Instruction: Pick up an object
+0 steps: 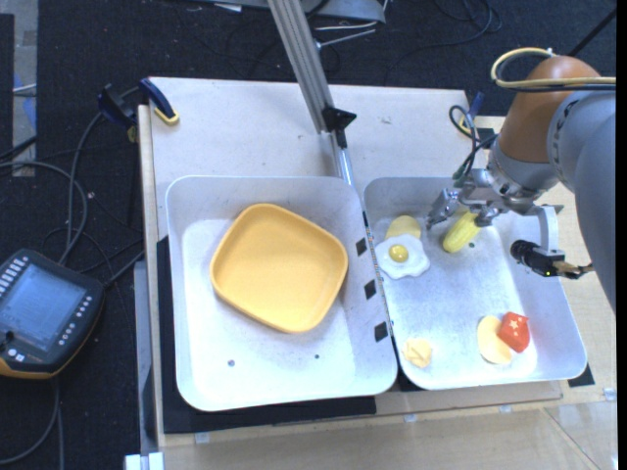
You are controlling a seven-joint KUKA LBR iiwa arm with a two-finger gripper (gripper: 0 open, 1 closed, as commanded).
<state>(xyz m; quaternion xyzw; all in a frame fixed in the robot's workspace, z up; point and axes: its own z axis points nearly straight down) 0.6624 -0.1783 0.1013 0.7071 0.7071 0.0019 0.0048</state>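
In the right-hand white bin (549,306), toward its 12 o'clock edge, the gripper (460,213) of the grey arm (573,135) sits low over a yellow corn cob (460,233); the metal fingers stand apart with the cob's upper end between them, though whether they press on it cannot be told. At 9 o'clock of the cob, just beside it, lies a fried egg (403,257), with a small yellow piece (403,228) touching the egg at its 12 o'clock side. Toward the bin's 5 o'clock corner rests a red tomato piece (513,330) on a pale yellow slice (492,342); at 7 o'clock, near the bin's front wall, lies a small yellow lump (418,353). The left-hand white bin (196,262) bears a yellow square plate (280,266), well apart from the gripper. A slanted metal post (302,47) rises at 12 o'clock between the bins, and a handheld control pendant (44,311) lies off the bench at 9 o'clock.
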